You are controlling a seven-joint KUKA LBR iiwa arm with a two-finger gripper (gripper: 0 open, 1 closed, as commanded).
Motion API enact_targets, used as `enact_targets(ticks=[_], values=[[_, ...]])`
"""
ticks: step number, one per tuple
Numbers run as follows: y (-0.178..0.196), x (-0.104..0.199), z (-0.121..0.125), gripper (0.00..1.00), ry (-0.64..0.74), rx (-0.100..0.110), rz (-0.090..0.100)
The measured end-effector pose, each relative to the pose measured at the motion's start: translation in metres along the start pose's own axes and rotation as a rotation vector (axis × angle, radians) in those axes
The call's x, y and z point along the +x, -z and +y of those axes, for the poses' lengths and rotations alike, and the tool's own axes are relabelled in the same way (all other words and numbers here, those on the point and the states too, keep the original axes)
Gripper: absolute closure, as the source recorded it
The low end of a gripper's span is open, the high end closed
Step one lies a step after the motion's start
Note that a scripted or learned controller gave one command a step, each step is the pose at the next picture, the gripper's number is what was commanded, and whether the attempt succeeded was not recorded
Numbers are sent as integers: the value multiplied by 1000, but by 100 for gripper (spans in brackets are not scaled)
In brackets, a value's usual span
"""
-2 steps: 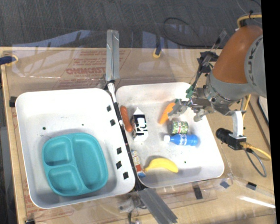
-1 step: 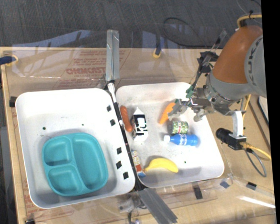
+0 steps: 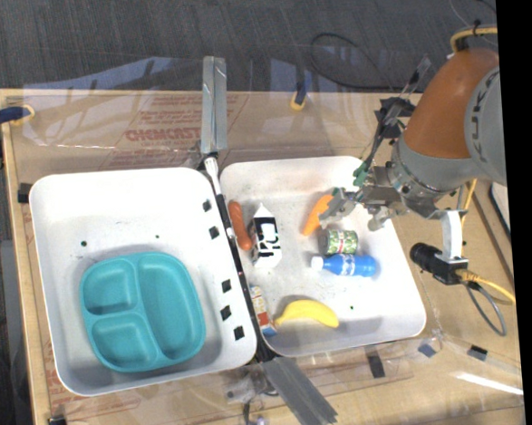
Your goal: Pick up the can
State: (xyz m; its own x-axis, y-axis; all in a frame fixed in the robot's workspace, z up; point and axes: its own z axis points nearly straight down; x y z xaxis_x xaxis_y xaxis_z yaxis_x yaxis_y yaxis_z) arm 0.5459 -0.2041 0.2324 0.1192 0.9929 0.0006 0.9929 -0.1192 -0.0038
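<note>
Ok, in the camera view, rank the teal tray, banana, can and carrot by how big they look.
1. Teal tray, by far the largest.
2. Banana.
3. Can and carrot look about alike: the carrot is longer but thinner, and the arm partly covers it, so I won't rank them.

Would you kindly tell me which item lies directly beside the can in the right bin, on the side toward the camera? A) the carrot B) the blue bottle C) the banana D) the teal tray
B: the blue bottle lies on its side just below the can in the camera view, while the banana sits farther down near the right bin's front wall.
</note>
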Motion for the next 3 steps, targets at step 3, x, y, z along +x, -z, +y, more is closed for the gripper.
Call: enact_targets(ticks=[3], values=[[-12,0,18,0,-76,-2,-1]])
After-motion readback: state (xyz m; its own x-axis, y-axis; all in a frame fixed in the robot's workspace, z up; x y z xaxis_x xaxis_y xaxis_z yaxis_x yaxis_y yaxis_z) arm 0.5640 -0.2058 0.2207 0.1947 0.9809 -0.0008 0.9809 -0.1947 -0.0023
